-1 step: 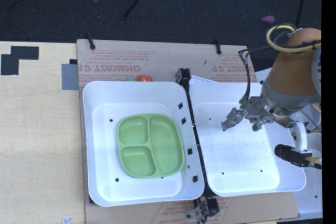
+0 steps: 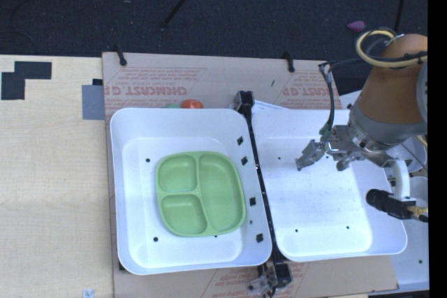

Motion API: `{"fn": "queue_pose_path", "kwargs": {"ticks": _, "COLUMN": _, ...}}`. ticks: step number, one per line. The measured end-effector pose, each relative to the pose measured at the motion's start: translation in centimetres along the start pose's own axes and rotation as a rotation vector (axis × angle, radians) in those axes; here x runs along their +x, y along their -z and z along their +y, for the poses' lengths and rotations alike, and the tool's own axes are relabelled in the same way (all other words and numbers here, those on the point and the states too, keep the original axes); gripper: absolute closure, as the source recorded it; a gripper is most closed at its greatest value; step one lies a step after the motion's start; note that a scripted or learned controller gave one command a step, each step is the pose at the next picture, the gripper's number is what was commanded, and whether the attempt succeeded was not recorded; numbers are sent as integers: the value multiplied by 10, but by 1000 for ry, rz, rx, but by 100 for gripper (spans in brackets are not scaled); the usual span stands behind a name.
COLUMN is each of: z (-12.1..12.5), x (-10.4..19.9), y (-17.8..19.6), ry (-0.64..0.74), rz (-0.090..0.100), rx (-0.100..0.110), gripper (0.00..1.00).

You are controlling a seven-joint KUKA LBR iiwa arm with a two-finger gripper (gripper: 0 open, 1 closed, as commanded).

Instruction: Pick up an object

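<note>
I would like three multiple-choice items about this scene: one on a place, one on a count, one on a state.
1. Where does the green plate lie?
A. in the left bin
B. in the right bin
C. on the cardboard

2. How many compartments has the plate?
A. two
B. three
C. five

3. What is under the claw?
A. the plate
B. the cardboard
C. the right bin's bare floor

Answers:
1. A: the plate sits on the left bin's floor.
2. B: its ridges mark off two smaller parts on the left and one long part on the right.
3. C: the claw hangs over the white floor, apart from the plate.
</note>
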State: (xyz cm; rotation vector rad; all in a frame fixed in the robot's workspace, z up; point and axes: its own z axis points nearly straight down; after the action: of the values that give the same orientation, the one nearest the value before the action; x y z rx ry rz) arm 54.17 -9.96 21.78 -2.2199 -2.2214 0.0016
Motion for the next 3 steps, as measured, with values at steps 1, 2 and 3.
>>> {"fn": "queue_pose_path", "kwargs": {"ticks": 1, "z": 2, "x": 9, "y": -61, "ry": 0, "rz": 2, "rx": 8, "gripper": 0}}
{"fn": "queue_pose_path", "kwargs": {"ticks": 2, "z": -6, "x": 9, "y": -107, "ry": 0, "rz": 2, "rx": 7, "gripper": 0}}
{"fn": "queue_pose_path", "kwargs": {"ticks": 3, "z": -6, "x": 10, "y": -131, "ry": -2, "rz": 1, "rx": 3, "gripper": 0}}
